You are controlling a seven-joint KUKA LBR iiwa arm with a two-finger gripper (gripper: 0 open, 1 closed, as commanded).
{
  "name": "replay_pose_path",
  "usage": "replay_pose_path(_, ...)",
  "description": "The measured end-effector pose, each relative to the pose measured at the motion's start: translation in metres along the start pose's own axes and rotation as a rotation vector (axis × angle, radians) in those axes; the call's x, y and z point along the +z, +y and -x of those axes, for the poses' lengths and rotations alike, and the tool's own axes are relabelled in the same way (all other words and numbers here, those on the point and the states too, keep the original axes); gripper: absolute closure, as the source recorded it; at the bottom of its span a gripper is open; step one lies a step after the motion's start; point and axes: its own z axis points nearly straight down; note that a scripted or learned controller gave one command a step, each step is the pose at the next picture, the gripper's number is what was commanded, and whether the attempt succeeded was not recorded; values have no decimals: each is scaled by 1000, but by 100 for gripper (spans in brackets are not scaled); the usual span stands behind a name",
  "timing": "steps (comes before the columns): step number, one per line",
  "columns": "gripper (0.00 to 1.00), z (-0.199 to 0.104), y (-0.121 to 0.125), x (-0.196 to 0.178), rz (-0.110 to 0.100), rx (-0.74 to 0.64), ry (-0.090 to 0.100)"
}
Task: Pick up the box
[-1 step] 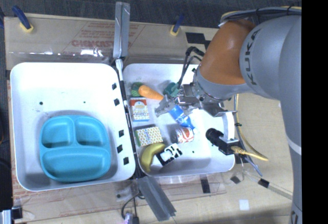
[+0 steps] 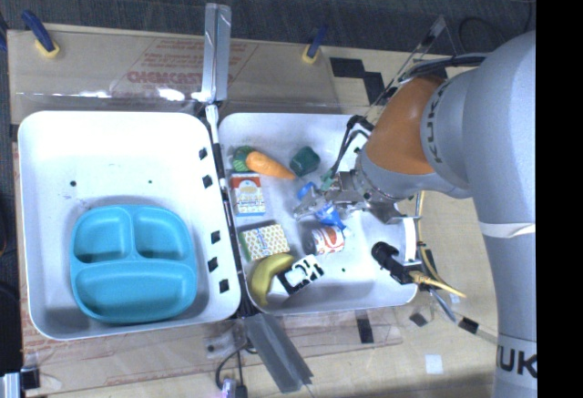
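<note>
Box [image 2: 248, 194] in camera view: small, red and white, lying flat in right bin [image 2: 273, 125] close to the wall shared with left bin [image 2: 55, 127], just below carrot [image 2: 269, 165] and just above patterned packet [image 2: 262, 239]. Gripper [image 2: 319, 200] low over the middle of the same bin, just above red-and-white can [image 2: 330, 239] and apart from the box; impossible to tell from here whether open or closed, with the wrist blocking that spot. Probably best to lift clear of the can first, then travel toward the view's left until centred over the box. Better to close across the narrower sides, with the wrist turned to match the box's edges, since carrot and packet crowd the top and bottom ends. Worth descending straight and slowly, keeping off the bin wall. Before raising, worth checking for a firm hold, as a flat, light carton may well slip or tip out.
</note>
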Motion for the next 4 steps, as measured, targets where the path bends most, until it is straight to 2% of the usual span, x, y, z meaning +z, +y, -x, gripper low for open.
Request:
replay_pose_path(1, 0, -6, -6, -19, 1, 31, 0)
replay_pose_path(2, 100, -7, -6, -28, 0, 25, -1)
replay_pose_path(3, 100, -69, -31, 0, -1, 208, 1)
replay_pose_path(4, 100, -86, -32, 0, 1, 464, 1)
